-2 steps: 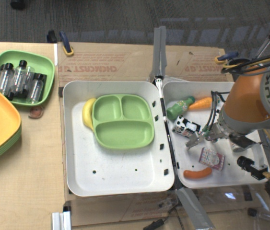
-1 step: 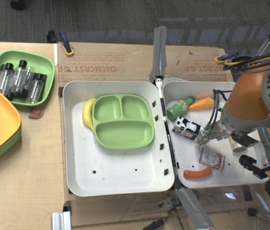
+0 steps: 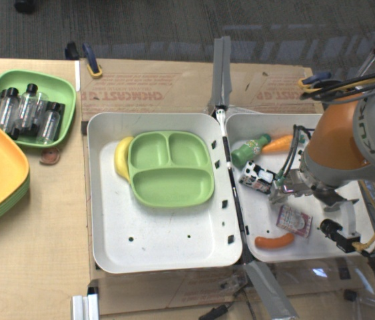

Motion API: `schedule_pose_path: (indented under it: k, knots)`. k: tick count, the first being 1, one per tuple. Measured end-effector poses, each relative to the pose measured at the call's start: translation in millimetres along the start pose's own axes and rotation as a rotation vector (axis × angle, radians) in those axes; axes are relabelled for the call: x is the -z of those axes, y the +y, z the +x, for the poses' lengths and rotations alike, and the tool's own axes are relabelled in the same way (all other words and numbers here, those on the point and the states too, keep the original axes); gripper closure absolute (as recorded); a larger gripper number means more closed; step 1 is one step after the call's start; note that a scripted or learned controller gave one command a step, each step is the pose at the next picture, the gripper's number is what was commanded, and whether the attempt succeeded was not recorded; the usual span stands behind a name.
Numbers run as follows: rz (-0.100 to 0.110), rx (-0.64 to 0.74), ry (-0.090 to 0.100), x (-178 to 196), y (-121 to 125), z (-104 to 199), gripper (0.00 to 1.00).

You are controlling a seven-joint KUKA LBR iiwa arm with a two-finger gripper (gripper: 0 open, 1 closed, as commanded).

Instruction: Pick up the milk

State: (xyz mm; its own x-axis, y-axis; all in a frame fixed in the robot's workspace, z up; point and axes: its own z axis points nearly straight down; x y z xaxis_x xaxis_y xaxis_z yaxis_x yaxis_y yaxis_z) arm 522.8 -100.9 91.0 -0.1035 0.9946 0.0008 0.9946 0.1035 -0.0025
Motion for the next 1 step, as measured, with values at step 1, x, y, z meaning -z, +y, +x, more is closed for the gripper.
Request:
schedule_pose_path:
  k: [1]
  knots:
    - [0.0,0.065,0.0,-0.2,-46.9,-6.0,1.0]
